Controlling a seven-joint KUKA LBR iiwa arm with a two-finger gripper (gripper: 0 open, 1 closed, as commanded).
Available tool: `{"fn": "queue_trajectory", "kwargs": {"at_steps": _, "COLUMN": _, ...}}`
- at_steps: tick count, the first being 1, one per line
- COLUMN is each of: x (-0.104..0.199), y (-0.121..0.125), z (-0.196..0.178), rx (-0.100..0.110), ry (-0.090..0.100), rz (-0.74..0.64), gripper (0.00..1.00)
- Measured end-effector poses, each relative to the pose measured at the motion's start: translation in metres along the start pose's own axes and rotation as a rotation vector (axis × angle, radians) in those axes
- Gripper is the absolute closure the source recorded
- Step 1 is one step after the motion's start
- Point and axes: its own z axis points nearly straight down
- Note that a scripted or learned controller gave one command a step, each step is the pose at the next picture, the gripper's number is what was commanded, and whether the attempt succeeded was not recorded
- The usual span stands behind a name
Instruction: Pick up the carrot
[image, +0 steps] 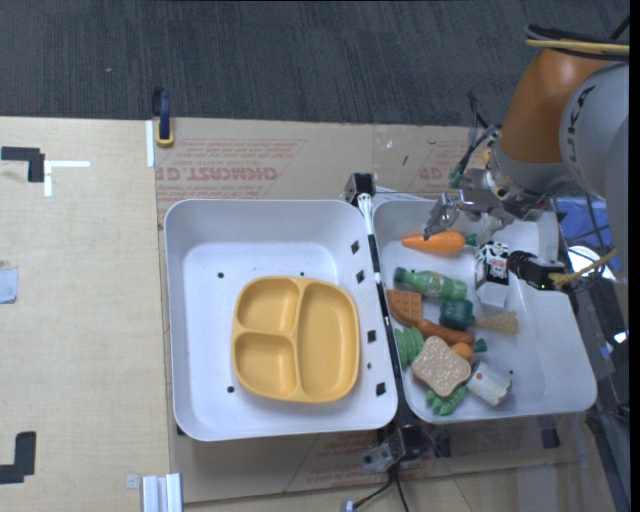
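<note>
Jaws unreadable on gripper (443, 213), poised over carrot (435, 241) near right bin's (560, 385) back edge. Best approach: centre on its middle, descend straight.

We see the arm (570, 110) cut off by the right edge. The end effector (445, 215) is too small and blurred to judge. A second carrot (440, 331) lies half buried beneath the bread slice (441, 365) and green toys (408, 345).

tray (296, 339) in left bin (190, 300), carrot (434, 241) in right bin (555, 375)
</note>
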Motion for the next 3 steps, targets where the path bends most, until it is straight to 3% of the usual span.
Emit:
{"fn": "queue_trajectory", "kwargs": {"at_steps": 1, "x": 0.006, "y": 0.017, "z": 0.084, "rx": 0.002, "ry": 0.000, "rz": 0.079, "gripper": 0.00}}
{"fn": "queue_trajectory", "kwargs": {"at_steps": 2, "x": 0.001, "y": 0.014, "z": 0.076, "rx": 0.021, "ry": -0.003, "rz": 0.084, "gripper": 1.00}}
{"fn": "queue_trajectory", "kwargs": {"at_steps": 3, "x": 0.024, "y": -0.006, "z": -0.036, "rx": -0.001, "ry": 0.000, "rz": 0.239, "gripper": 1.00}}
